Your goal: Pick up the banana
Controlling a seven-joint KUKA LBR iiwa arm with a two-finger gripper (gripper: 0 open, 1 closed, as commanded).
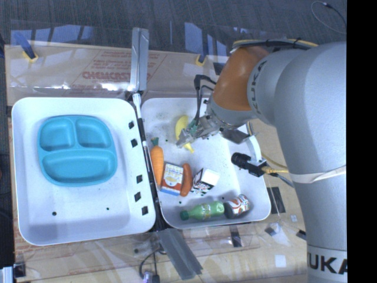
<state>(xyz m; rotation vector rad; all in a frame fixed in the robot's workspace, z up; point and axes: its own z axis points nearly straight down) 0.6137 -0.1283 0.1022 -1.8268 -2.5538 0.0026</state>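
So far, the banana (182,126) is not picked up yet. It lies in the right bin (259,208), up near the bin's far wall, and it looks like it is resting flat on the bin floor. It is yellow and short, and part of it is hidden behind the gripper (189,134).

That gripper is down low in the right bin, right on top of the near end of the banana. It seems to touch the banana or be just beside it. The tip is small and grey and a bit blurry, so I cannot tell if it is open, closed, or gripping the banana.

Closer to the front of the right bin than the banana are other things. An orange carrot (157,164) lies by the bin's left wall. Next to it is a small juice box (172,178) and a red sausage (187,179). A little black and white carton (204,181) sits just beside those. A green bottle (204,210) and a red and white can (238,205) lie at the front.

The left bin (35,217) holds a blue divided plate (76,148).

I think the reach is done. The squeeze and the lift are what is left.
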